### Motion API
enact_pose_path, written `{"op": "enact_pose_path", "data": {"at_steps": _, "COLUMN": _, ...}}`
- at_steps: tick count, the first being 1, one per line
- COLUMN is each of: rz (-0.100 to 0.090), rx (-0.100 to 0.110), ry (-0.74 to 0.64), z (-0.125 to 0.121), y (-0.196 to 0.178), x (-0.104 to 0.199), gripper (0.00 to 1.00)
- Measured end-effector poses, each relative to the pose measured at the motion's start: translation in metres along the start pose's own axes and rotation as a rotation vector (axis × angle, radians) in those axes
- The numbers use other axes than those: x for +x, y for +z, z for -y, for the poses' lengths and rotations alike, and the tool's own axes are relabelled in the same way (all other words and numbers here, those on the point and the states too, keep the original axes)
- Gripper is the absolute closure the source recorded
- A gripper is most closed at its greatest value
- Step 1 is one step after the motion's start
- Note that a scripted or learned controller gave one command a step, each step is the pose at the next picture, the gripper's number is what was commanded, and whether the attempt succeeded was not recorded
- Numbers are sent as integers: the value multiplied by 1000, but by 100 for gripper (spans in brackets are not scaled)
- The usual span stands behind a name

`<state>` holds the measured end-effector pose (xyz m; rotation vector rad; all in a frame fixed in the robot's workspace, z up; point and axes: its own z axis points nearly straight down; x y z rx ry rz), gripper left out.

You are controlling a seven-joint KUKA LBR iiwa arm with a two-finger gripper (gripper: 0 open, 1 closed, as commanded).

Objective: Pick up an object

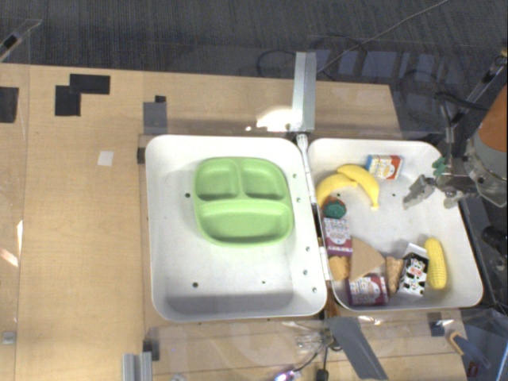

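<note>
Looking down on the bench, we see two white bins side by side. The left bin (163, 236) holds a green divided plate (240, 199). The right bin (413, 227) holds a cluster of toy foods: a banana (353, 182) near the top, a small red and white packet (383, 167) just beside it, an ear of corn (435, 263) by the right wall, a black and white carton (413, 271) touching the corn, and further packages along the left wall and bottom. We find the gripper (429, 189) over the upper right part of this bin, reaching in from the right. Its fingers (414, 191) stand apart with nothing between them. The banana lies to their left, the corn below them, both apart from the fingertips.
</note>
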<state>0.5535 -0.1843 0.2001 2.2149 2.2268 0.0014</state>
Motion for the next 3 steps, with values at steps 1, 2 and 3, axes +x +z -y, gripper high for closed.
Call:
{"op": "enact_pose_path", "data": {"at_steps": 1, "rz": 1, "rx": -2, "ry": 44, "z": -70, "y": 107, "x": 47, "gripper": 0}}
{"op": "enact_pose_path", "data": {"at_steps": 2, "rz": 2, "rx": -3, "ry": 39, "z": -71, "y": 97, "x": 48, "gripper": 100}}
{"op": "enact_pose_path", "data": {"at_steps": 3, "rz": -1, "rx": 10, "ry": 22, "z": -114, "y": 18, "x": 117, "gripper": 100}}
